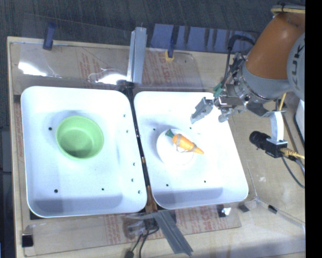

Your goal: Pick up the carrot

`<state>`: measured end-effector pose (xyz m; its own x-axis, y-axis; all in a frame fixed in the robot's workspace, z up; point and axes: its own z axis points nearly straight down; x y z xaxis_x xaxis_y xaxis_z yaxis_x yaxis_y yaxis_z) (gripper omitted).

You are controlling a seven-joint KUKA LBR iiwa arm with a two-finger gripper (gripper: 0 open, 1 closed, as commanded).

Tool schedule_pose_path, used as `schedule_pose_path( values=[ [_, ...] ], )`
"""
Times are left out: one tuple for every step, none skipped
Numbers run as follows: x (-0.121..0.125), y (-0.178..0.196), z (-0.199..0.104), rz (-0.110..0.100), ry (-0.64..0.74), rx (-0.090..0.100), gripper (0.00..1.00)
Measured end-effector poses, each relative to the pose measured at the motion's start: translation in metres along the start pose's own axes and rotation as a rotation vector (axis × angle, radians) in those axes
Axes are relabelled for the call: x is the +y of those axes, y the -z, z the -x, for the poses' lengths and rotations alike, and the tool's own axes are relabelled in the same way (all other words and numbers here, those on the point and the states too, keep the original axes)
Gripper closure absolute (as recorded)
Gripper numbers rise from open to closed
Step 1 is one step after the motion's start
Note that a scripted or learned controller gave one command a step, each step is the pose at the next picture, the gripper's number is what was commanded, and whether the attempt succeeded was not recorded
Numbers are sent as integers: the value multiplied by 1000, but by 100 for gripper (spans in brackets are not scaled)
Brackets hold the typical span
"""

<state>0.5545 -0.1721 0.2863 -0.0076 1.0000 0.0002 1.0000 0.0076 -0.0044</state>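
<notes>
Carrot: lying on white plate, middle of right bin.
Gripper: spread apart, grasping nothing, over bin's far right corner.

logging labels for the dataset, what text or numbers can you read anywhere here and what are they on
"UK": large dark letters, cut by the frame edge, on the grey arm under its orange band.
Rows of red print on the clear sheet behind the bins: too blurred to read.
Red print on the bench in front of the bins: too blurred as well.
</notes>
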Motion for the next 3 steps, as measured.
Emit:
schedule_pose_path(
  values=[
    [-2, -183, 37, 5, -160, 0, 0],
    [3, -186, 31, 17, 64, -4, 0],
    [-8, -186, 21, 19, 187, -5, 0]
  ],
)
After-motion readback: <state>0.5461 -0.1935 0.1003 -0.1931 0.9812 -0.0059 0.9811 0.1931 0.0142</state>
